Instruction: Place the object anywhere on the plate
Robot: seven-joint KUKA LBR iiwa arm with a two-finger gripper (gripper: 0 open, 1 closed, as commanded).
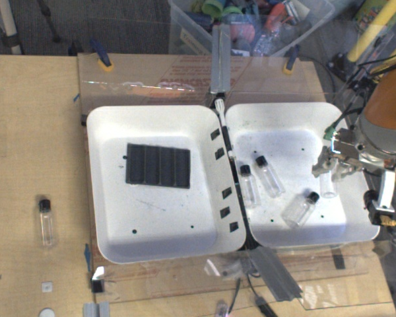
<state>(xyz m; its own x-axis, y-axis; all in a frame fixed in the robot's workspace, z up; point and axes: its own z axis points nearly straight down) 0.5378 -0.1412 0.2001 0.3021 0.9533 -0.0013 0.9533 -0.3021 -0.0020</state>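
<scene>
Three clear, black-capped vials in the right bin [287, 121], none on the plate. Nearest the divider, the left vial [248, 185], lying with cap toward the far rim; just beside it, and roughly parallel, the middle vial [269, 177], cap also at the far end. Further right and nearer the front, the third vial [299, 207], lying at a slant with cap up and to the right, apart from the other two. Just above and to the right of that third vial, the gripper [330, 170], hanging low over the right part of the same bin; cannot tell whether spread, pressed together or pinching anything, with glare and clear plastic muddling that spot. Behind it, the grey arm with orange band [386, 104], entering from the right. In the left bin [105, 131], the plate [158, 166], black, ridged and rectangular, lying flat near the middle. Out on the wooden bench [26, 111], well left of both bins, a fourth vial [46, 222]. Beyond the bins, a clear tub of coloured toys [251, 8].
</scene>
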